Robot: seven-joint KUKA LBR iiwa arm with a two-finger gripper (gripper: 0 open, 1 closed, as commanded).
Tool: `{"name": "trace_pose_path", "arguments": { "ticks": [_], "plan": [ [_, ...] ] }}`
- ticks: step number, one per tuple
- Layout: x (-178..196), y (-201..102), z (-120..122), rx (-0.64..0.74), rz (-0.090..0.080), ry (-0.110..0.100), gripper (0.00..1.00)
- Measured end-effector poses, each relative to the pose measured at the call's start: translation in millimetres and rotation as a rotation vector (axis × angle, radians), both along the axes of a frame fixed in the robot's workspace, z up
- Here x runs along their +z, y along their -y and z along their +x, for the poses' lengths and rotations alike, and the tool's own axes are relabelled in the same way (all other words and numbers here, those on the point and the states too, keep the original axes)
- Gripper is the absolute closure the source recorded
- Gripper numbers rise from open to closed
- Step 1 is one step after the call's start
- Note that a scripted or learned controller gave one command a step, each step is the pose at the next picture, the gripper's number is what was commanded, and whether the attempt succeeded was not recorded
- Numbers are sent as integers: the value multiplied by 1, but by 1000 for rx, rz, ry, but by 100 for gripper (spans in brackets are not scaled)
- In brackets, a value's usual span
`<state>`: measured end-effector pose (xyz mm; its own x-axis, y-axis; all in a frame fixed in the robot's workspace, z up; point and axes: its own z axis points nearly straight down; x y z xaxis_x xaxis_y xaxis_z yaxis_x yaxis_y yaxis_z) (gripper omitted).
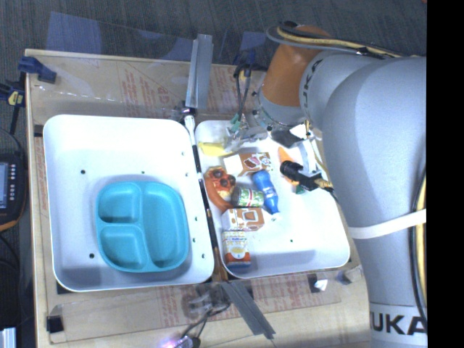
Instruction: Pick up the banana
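Observation:
The banana (pixel 211 148) shows as a short yellow piece in the far left corner of the right bin (pixel 319 249), close against the bin's left wall. My gripper (pixel 243 130) hangs low over that same far corner, just to the right of the banana and slightly behind it. The big grey arm with its orange band comes in from the right and covers the bin's far right part. The gripper's tip is small and cluttered, and nothing yellow is lifted off the bin floor.
Several items crowd the right bin: a blue bottle (pixel 265 191), a green can (pixel 250 197), a red-orange toy (pixel 217 183), a brown-and-white box (pixel 243 220), an orange carton (pixel 236 249). The left bin (pixel 65 143) holds a blue divided plate (pixel 141 225).

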<state>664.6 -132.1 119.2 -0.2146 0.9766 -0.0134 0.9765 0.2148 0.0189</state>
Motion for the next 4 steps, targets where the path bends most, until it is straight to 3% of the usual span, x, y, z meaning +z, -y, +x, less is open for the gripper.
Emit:
{"name": "trace_pose_path", "arguments": {
  "ticks": [1,2,3,4],
  "plan": [
    [0,0,0,0,0,0,0],
    [-27,2,-35,-23,9,-24,0],
    [-26,8,-7,-189,11,-21,0],
    [-16,7,-7,-184,11,-22,100]
  ]
}}
